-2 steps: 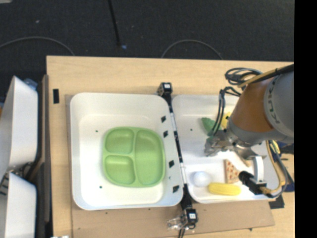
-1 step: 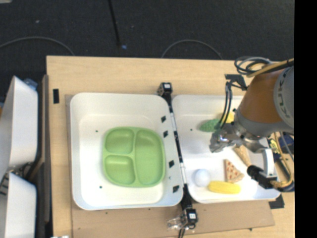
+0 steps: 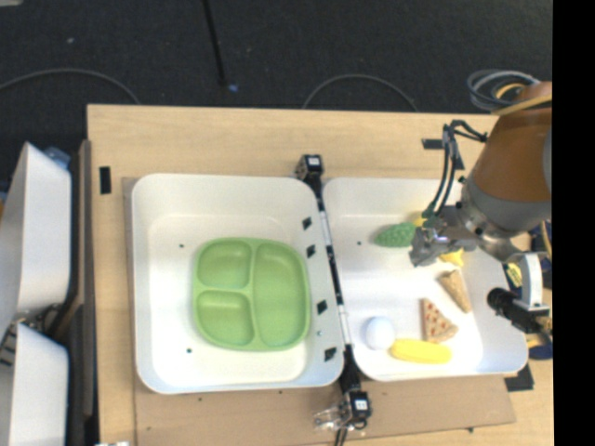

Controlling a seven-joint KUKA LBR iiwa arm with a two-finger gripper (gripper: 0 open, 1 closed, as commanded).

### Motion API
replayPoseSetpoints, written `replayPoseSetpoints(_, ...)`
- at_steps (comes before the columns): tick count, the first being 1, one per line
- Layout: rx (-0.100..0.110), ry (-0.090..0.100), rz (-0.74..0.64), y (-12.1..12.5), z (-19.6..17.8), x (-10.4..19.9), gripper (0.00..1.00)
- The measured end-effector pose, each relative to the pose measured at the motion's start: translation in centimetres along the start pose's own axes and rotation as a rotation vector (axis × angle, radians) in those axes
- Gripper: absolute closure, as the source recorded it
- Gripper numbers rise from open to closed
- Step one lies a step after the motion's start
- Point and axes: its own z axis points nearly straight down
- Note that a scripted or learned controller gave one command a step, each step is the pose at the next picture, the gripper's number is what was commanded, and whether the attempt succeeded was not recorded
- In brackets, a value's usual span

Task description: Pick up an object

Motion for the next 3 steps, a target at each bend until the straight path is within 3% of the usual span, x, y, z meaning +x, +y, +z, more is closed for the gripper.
replayPoseSetpoints(1,0.004,0.001,-0.001,0.2,-3.2,-0.1,1.00)
replayPoseSetpoints(3,0.008,0.002,-0.004,4.0,-2.8,10.0,1.00)
